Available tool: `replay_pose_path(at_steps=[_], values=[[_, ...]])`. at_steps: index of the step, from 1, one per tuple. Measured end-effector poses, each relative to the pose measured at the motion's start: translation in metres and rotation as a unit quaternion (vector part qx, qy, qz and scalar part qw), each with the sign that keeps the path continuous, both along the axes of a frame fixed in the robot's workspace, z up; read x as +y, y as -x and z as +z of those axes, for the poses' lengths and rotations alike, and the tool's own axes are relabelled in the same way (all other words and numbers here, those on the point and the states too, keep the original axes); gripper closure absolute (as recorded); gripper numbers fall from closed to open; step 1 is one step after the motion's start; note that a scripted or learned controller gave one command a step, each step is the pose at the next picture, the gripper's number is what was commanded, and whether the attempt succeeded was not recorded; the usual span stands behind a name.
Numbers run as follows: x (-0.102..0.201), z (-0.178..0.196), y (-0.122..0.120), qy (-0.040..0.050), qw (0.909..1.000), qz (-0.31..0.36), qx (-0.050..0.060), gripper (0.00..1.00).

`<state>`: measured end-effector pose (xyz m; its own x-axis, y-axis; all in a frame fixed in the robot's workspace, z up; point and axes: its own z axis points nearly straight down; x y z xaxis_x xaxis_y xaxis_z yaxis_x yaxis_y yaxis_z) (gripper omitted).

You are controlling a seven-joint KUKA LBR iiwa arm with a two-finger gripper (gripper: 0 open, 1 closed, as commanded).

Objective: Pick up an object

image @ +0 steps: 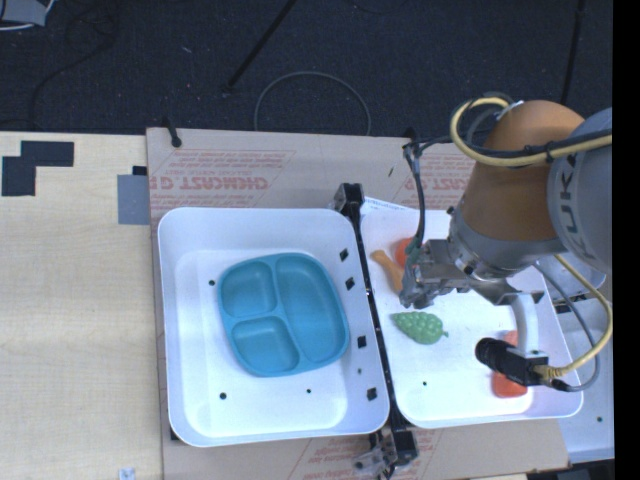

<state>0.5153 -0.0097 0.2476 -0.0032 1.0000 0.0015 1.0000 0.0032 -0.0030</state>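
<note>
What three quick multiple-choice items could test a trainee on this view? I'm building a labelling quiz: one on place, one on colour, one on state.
1. The divided tray lies in:
A. the left bin
B. the right bin
C. the bench

2. The tray is:
A. red
B. blue
C. white

3. The green toy is:
A. lifted in the air
B. on the tray
C. lying on the bin floor

Answers: 1 A, it sits in the left bin. 2 B, plainly blue. 3 C, it lies flat below the gripper.
</note>
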Motion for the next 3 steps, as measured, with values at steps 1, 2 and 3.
replay_pose_path(at_steps=[1, 2, 3], values=[[0.057, -0.014, -0.020, 0.0000, 1.0000, 0.000, 0.001, 1.00], [0.105, -0.017, -0.050, 0.0001, 1.0000, 0.000, 0.000, 1.00], [0.119, -0.021, -0.055, 0.0011, 1.0000, -0.001, 0.000, 1.00]])
